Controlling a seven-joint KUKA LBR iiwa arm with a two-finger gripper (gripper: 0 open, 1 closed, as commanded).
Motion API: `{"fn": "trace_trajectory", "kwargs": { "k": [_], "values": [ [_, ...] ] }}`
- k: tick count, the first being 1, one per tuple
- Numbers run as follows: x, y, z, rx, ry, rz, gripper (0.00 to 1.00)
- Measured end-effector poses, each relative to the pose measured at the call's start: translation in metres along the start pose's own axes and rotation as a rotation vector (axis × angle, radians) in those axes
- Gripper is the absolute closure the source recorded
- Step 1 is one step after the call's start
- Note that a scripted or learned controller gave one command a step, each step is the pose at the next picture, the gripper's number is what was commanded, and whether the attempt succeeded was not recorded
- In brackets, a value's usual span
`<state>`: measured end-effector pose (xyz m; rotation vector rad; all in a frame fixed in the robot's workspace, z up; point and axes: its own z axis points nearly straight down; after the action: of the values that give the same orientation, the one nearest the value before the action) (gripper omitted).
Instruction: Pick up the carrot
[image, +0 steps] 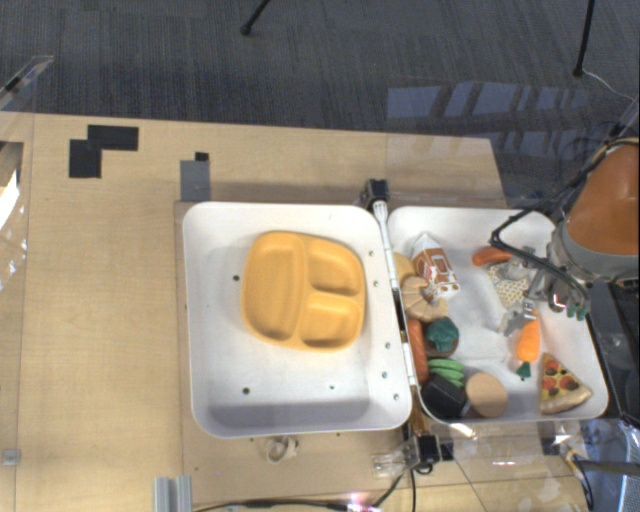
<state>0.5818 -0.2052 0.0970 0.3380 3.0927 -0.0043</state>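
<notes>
The carrot (528, 342) is short and orange with a green stalk end pointing toward the front. It lies on the floor of the right bin (590, 345), near its right side. My gripper (519, 318) hangs right over the carrot's upper end, reaching in from the grey arm with the orange band (610, 215) at the right. The gripper's tip looks to be touching or just above the carrot. The carrot still rests on the bin floor.
A pizza slice (562, 386) lies just right of the carrot, and a tan ball (487, 393), green beans (447, 368) and broccoli (440, 335) lie to its left. A red sausage (490, 256) and a snack packet (435, 270) sit farther back. The left bin (215, 400) holds a yellow divided plate (303, 290).
</notes>
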Motion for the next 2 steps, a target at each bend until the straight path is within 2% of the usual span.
{"fn": "trace_trajectory", "kwargs": {
  "k": [1, 2],
  "values": [
    [0.04, 0.01, 0.006, -0.001, 0.013, -0.197, 0.0],
    [0.066, 0.012, 0.004, 0.0, 0.01, -0.205, 0.0]
  ]
}}
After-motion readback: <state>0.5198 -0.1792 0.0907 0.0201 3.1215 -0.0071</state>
